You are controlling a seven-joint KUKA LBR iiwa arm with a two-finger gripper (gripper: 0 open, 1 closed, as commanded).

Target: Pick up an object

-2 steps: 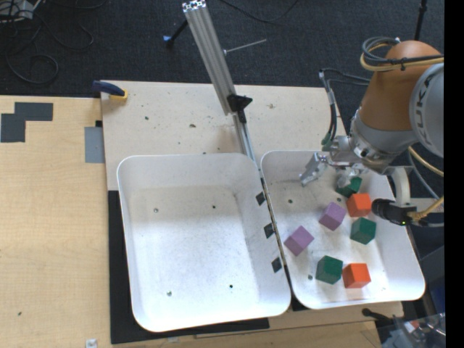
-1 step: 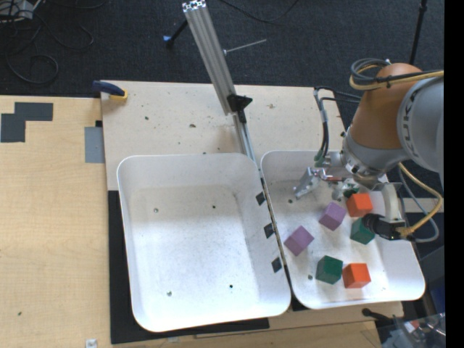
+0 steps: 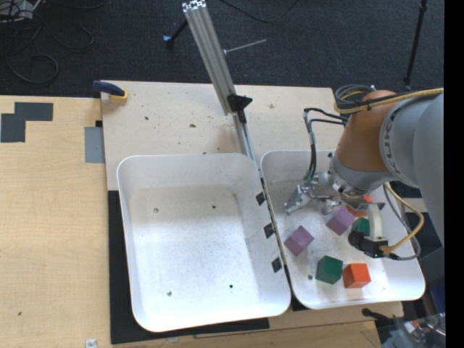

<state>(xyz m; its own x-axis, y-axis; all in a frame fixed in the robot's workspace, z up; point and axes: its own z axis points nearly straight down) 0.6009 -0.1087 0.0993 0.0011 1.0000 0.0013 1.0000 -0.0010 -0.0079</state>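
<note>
My gripper (image 3: 310,196) hangs low inside the right bin (image 3: 406,285), near its back left part, under the grey arm with its orange band. A purple block (image 3: 340,220) lies just right of and below the gripper, close to it; whether they touch I cannot tell. A second purple block (image 3: 298,239) lies in front of the gripper, apart from it. Nearer the bin's front sit a green cube (image 3: 328,270) and an orange cube (image 3: 356,275), side by side. A small green piece (image 3: 360,225) shows beside the first purple block, partly hidden by a black cable.
The left bin (image 3: 138,176) stands beside the right one, with black clips (image 3: 268,230) along their shared wall. A slanted aluminium bar (image 3: 214,56) rises behind the bins. A blue and yellow clamp (image 3: 109,89) lies at the bench's far left corner.
</note>
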